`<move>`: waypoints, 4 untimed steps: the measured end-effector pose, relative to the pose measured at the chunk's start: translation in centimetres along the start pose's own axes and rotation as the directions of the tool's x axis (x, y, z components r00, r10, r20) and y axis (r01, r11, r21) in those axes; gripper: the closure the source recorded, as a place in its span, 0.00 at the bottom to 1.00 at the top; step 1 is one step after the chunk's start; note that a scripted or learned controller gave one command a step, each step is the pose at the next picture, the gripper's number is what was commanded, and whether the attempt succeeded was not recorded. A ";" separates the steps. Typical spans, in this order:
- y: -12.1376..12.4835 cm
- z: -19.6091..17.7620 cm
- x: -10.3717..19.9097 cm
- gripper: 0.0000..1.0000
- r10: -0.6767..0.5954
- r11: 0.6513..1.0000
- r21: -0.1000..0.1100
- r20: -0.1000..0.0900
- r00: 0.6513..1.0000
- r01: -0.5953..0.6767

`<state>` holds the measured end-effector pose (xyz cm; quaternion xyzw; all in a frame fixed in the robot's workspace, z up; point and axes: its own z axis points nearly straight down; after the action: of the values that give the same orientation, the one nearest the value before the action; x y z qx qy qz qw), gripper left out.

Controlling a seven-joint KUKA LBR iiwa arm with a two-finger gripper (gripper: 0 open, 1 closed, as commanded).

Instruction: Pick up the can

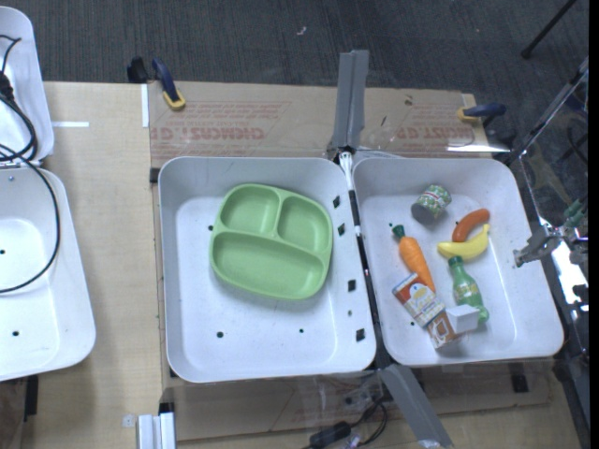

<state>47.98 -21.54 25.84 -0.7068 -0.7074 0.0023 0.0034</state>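
1. Nearest the camera, a carton (429, 309) is seen lying in the near part of the right bin (533, 342), its near end just beside a small white block (463, 321).
2. A green bottle (466, 288) is noted lying just right of the carton, cap pointing away.
3. A carrot (413, 253) is recorded past the carton, leaf end toward the far side.
4. A banana (465, 244) lies right of the carrot, with a red-orange piece (471, 222) just beyond it.
5. The can (431, 201) is found in the far part of the right bin, left of the red-orange piece, apart from the other items; whether it stands or lies cannot be told.
6. The gripper (535, 249) is seen at the right bin's right rim, well apart from the can. Its state, spread or pressed together, cannot be told.
7. A green plate (273, 241) with three compartments lies in the middle of the left bin (187, 344).
8. Farthest off, two clamps (168, 87) (482, 112) are noted on the bench (253, 120) beyond the bins.
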 end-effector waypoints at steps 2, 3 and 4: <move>13.2 11.0 8.1 0.00 -0.018 1.000 -0.001 0.001 1.000 0.018; 16.2 16.8 9.6 0.00 0.043 0.999 -0.002 0.002 0.999 -0.043; 16.1 16.3 9.5 1.00 0.040 0.999 0.006 0.003 0.999 -0.040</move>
<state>63.90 -12.00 9.44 -0.7208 -0.6931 0.0054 0.0044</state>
